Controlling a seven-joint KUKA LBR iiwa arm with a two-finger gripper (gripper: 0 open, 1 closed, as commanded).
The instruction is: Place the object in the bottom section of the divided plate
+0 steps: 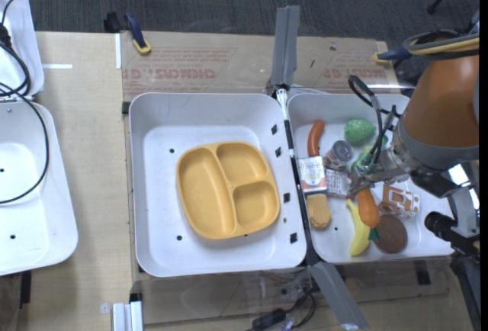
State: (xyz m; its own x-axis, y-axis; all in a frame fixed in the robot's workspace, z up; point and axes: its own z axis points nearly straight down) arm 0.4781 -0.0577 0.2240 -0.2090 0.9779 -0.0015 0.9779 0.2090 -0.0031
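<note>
Over the right bin (335,242) the grey arm (438,112) reaches in, its end effector (364,178) low among a heap of toy food. It sits just above an orange carrot (368,207), which looks like the thing it is after, but I cannot tell how its grip stands or whether it has hold of anything; the dark parts blur into the clutter.

I count 2 white bins on the surface, side by side. In the left bin (152,169) lies 1 yellow divided plate (202,192) with 3 sections, all bare, set near the middle, probably so the arm has an easy target. Its bottom section (255,204) is the small one nearest the right bin.

The right bin holds the supply, bunched close together: 1 red sausage (316,137), 1 green lump (358,130), 1 small tin (341,152), 1 printed packet (312,174), 1 biscuit (319,210), 1 banana (357,232), 1 brown round piece (390,233) and 1 small carton (400,200). They touch one another, so a clean pick looks awkward.
</note>
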